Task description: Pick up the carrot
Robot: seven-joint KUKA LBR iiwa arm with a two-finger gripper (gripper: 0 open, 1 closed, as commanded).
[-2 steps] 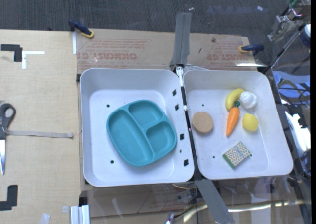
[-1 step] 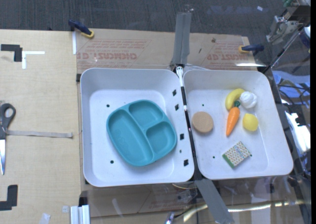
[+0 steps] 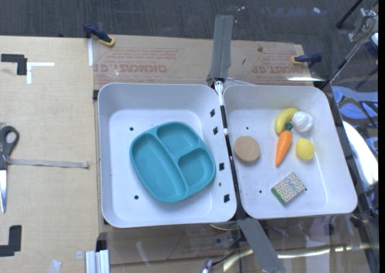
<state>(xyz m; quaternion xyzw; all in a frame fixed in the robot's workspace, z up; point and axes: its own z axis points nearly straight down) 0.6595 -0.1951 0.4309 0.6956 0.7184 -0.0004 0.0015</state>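
Beyond the box (image 3: 289, 189) the carrot (image 3: 283, 147) is laid near-to-far, leaves far; the gripper's state cannot be told.

Bins (image 3: 165, 92) glossy white plastic; carrot (image 3: 283, 147) smooth; bench (image 3: 48, 127) matt wood.

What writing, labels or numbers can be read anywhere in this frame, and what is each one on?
Red print on the cardboard sheet behind the bins, left patch: upside down and blurred, not readable.
Red print on the right patch: upside down and blurred, not readable.
Small green patterned packet in the right bin: any print too small to read.
Nothing else carries text.
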